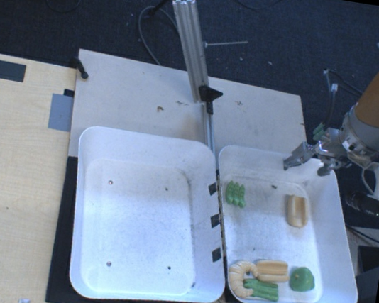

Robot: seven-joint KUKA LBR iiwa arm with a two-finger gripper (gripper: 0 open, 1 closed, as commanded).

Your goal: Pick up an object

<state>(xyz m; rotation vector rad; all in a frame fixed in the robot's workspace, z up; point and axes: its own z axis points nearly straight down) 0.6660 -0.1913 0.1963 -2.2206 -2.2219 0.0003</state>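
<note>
The tan bread-like piece (297,210) looks the likeliest object to pick, lying in the right bin (343,266) just below the fingers (310,159), which hang spread apart with nothing between them over the bin's far rim. The step in hand seems to be the approach: the next move calls for coming down and closing on that piece, or travelling further down the bin to the green lump (235,194) beside it or the cluster of toys (271,277) well beyond. No brand, label or writing can be read.
</note>
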